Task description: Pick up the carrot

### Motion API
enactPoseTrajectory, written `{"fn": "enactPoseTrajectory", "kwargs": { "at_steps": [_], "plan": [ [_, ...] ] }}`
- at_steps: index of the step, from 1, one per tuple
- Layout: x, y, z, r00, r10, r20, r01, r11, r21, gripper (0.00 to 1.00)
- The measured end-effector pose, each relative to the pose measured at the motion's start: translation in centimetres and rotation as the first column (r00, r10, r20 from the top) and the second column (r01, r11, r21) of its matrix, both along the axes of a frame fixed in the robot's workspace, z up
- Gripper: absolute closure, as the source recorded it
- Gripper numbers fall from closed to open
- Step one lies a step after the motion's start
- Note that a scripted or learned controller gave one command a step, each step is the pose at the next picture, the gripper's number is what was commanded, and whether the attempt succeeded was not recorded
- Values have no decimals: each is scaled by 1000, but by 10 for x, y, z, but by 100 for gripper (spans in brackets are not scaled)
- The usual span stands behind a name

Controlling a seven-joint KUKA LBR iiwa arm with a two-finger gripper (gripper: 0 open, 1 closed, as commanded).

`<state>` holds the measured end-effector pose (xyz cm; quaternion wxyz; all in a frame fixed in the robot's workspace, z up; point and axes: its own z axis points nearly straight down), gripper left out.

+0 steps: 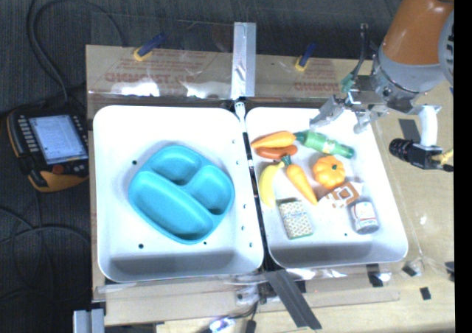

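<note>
While hanging from the grey-and-orange arm (417, 29) over the far corner of the right bin (391, 199), spread wide and gripping nothing: the gripper (344, 114), likely held high to clear the crowded toys. Below and to its left, past a green bottle (326, 144), wedged between a banana (267, 183) and a small pumpkin (329, 171): the carrot (300, 182), probably awkward to pinch cleanly. Further left, a blue divided tray (181, 191). Underneath, a brown bench (110, 66); around it, dark carpet (44, 265) and a control pendant (48, 144).
</note>
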<state>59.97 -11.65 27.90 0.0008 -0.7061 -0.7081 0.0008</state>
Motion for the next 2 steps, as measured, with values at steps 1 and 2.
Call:
{"fn": "enactPoseTrajectory", "kwargs": {
  "at_steps": [1, 2],
  "plan": [
    [-27, -8, 25, 985, 170, 1, -170, 985, -2, 0],
    [-22, 11, -5, 994, 108, 0, -108, 994, 1, 0]
  ]
}}
